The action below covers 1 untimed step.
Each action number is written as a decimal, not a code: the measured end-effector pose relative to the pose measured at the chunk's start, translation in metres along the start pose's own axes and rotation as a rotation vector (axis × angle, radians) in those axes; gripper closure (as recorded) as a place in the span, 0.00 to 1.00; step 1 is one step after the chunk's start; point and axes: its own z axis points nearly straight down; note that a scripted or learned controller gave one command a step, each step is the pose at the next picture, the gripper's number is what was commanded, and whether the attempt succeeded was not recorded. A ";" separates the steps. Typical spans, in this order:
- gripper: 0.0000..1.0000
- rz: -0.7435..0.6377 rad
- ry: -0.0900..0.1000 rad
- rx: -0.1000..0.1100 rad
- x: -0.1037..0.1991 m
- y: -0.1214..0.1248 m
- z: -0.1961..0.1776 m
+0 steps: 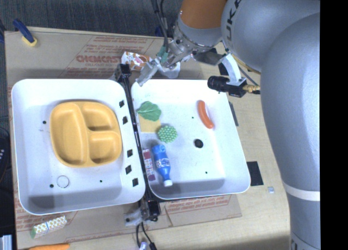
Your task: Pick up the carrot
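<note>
Your claw hung over the far rim of the right bin, near the divide between the two bins, and you could not tell from this angle whether it was open or closed. You would have seen nothing held at its tip. You had the carrot lying on the floor of that right bin, toward its far right side, well apart from the claw. Nearer the divide you had a green leaf, a green knobbly ball just below it, and a blue bottle lying toward the near edge. You had a yellow divided tray sitting in the left bin.
</note>
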 end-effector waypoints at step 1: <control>1.00 -0.004 0.001 0.001 0.000 0.000 -0.010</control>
